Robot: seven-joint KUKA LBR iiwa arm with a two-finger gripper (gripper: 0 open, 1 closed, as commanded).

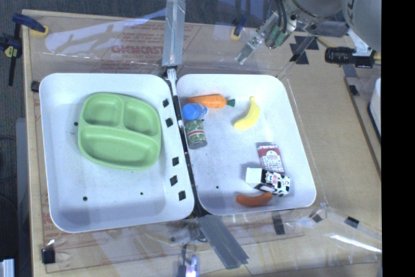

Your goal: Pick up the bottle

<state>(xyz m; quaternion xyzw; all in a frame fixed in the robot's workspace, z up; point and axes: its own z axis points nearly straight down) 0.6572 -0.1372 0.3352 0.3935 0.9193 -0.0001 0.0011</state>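
The bottle is small, with a blue cap and a green-patterned label. It lies in the right bin close to the bin's left wall, cap pointing to the far side. My gripper hangs above the bench beyond the right bin's far edge, well away from the bottle and to its upper right. Its two fingers stand apart with nothing between them.
An orange carrot lies just behind the bottle, with a yellow banana to its right. A red packet, a black-and-white carton and a brown sausage sit near the front right. A green divided plate rests in the left bin.
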